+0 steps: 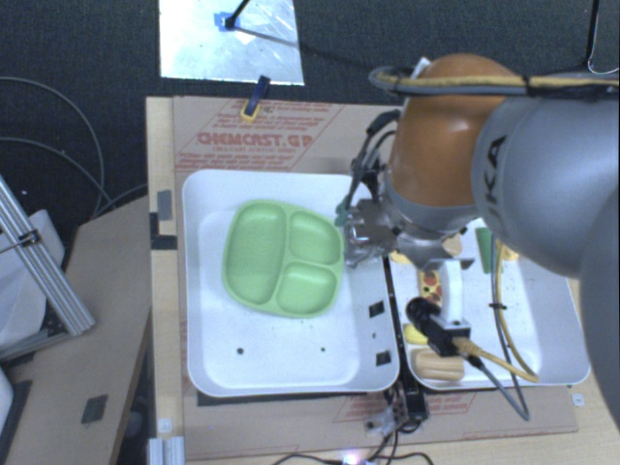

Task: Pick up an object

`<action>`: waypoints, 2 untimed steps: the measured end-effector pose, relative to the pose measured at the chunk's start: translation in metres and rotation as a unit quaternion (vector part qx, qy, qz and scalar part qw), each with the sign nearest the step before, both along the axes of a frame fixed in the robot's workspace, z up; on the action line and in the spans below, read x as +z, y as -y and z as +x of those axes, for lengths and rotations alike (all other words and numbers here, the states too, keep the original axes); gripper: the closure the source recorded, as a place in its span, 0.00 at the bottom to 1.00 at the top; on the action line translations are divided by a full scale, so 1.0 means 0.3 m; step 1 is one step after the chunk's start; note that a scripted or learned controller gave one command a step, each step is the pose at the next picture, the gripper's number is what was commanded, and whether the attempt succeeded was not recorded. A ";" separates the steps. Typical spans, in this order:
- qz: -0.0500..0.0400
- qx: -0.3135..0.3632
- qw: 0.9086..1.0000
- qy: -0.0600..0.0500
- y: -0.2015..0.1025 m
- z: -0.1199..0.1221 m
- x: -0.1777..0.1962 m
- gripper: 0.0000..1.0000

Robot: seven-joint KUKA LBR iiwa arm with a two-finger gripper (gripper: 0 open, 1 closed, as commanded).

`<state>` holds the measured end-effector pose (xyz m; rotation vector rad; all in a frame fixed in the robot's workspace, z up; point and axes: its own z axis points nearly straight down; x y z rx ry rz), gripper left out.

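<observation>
Resting in the left bin (pixel 205 361), toward its far half: a green plate (pixel 281 260) with three compartments, lying flat. Hanging at the plate's right rim, over the seam between the two bins: the gripper (pixel 354 232), seen from above and mostly hidden by the wrist, so cannot tell whether apart, together or clamped on anything. Reaching in from the right, the grey arm (pixel 547 177) with its orange band (pixel 441 134), covering much of the right bin (pixel 554 355). Lying at that bin's near left corner: a tan piece (pixel 438 367) and something yellow (pixel 415 334). Under both bins, a printed cardboard sheet (pixel 257 139) on the surface.
</observation>
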<state>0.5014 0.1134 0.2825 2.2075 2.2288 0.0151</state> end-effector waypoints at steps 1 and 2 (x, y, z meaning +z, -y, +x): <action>0.000 0.000 1.000 -0.002 -0.181 -0.050 0.173 1.00; -0.001 -0.002 1.000 -0.002 -0.156 -0.047 0.331 1.00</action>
